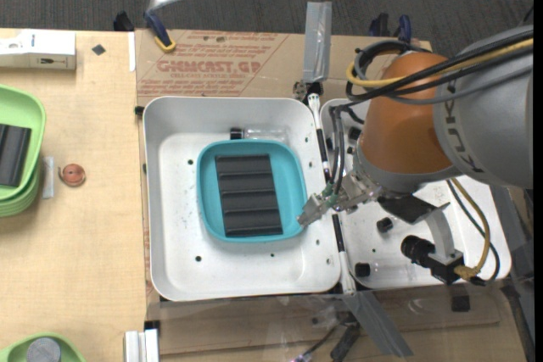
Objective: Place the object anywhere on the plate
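While the dark ridged block [248, 195] already lies flat in the middle of the teal plate [293, 174] inside the left bin [170, 267], the gripper [321, 205] hangs at the plate's right rim, whether clenched or released I cannot tell; best to lift straight up without nudging that rim

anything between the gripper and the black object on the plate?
Nothing visible. The black ridged object already lies flat on the teal plate in the left bin. The gripper sits just right of the plate's edge, over the bin's wall.
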Robot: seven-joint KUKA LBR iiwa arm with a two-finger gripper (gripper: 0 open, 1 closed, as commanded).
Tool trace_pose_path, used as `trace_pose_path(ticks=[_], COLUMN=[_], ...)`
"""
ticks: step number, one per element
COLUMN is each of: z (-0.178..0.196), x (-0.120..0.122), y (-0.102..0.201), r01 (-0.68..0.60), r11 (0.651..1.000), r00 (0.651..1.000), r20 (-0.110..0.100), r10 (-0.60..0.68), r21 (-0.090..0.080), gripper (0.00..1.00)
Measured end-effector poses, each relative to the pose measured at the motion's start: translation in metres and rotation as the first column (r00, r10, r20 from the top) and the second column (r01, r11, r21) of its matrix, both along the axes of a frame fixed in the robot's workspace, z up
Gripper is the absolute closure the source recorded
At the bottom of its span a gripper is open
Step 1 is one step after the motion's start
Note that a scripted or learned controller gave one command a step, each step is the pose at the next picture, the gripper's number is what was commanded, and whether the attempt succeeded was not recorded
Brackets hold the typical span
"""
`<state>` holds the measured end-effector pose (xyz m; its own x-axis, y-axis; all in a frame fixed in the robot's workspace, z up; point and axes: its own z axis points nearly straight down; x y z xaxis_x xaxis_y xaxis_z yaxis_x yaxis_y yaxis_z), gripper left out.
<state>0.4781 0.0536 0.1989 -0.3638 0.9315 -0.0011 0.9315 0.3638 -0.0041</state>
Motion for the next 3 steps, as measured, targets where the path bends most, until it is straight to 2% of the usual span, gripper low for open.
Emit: trace_pose_path(ticks=[1,2,3], z=[0.008,0.008,0.044], x=[0.001,0.001,0.060], y=[-0.002,-0.002,0.005], r01=[0.002,0.002,0.012], r11=[1.000,1.000,1.000], r00=[1.000,1.000,1.000], r20=[-0.002,-0.002,0.002], r10=[-0.002,-0.002,-0.012], r21=[-0.002,-0.002,0.000], gripper=[1.00,0.00,0.00])
